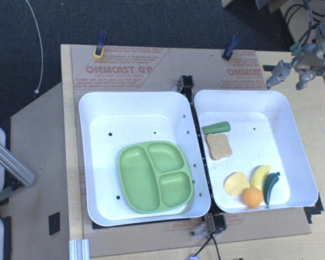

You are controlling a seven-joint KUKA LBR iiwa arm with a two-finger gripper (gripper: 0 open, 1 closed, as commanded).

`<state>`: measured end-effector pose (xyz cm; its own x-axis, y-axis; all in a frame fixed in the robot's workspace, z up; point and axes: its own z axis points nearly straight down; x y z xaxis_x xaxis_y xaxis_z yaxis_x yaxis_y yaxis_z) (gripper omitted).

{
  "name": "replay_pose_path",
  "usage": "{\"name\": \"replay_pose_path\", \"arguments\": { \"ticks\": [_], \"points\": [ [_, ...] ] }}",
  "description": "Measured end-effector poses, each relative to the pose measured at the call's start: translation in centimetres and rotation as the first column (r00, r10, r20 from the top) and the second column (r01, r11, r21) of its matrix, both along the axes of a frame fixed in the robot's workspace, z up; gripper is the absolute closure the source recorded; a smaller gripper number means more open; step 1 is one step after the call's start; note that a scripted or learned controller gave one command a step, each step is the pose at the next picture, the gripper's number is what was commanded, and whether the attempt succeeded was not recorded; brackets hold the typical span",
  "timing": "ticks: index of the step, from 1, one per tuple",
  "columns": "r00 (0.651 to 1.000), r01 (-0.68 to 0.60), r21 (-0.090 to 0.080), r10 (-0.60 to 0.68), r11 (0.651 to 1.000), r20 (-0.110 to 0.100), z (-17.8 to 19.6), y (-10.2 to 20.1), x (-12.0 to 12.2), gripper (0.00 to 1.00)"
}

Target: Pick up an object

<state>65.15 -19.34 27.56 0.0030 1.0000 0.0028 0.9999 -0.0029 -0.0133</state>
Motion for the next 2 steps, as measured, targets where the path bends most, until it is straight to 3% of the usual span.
{"name": "replay_pose_path", "arguments": {
  "ticks": [1,2],
  "points": [
    [1.0,-0.003,-0.003,0.003,1.0,0.013,0.8,0.1,0.2,0.0],
    [1.0,-0.002,-0.003,0.002,1.0,0.008,-4.2,-0.9,0.5,0.0]
  ]
}}
